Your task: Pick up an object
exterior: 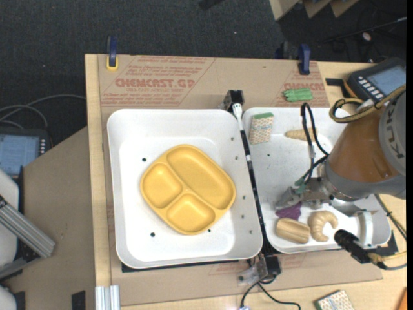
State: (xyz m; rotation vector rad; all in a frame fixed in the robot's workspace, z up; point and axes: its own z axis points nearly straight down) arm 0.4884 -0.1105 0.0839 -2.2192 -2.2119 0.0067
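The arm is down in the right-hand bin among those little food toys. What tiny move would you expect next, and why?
Probably a short drop onto the purple piece. The gripper sits right above it, with the bread roll and croissant lying a bit nearer the bin's front rim. Nothing shows between its fingers, so no grasp looks made yet.

Right bin (271, 173) crowded beside croissant (322, 225)

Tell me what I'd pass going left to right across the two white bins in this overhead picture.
Yellow tray in the left bin → small box → purple toy → bread roll → croissant, in the right bin.
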